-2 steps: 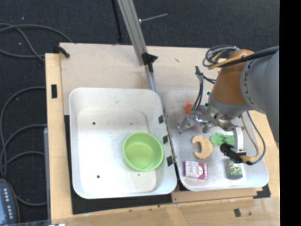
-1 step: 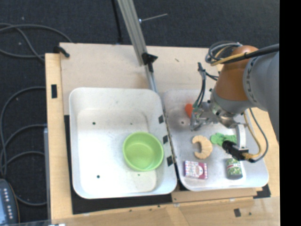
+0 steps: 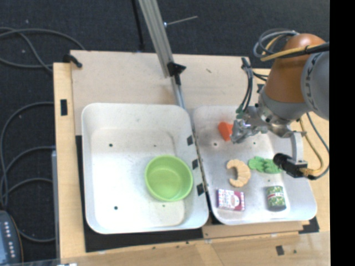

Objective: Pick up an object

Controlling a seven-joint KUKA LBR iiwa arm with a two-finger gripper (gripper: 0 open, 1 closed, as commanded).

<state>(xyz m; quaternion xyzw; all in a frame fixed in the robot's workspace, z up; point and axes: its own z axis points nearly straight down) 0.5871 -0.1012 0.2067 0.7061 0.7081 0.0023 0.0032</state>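
In the right bin (image 3: 213, 121) lie an orange-red piece (image 3: 224, 129), a tan croissant-shaped toy (image 3: 239, 172), a green leafy toy (image 3: 264, 164), a small green can (image 3: 275, 198) and a pink-and-white packet (image 3: 230, 199). My gripper (image 3: 239, 133) hangs low over the bin's upper part, right beside the orange-red piece and touching or nearly touching its right side. The fingers point down and their gap is too small to make out. A light green bowl (image 3: 168, 178) sits in the left bin (image 3: 105, 148).
A slanted metal pole (image 3: 161, 37) crosses the bench behind the bins, ending at a clamp near their shared edge. Cables loop around the arm's wrist at upper right. A black connector (image 3: 288, 164) hangs over the right bin's right side.
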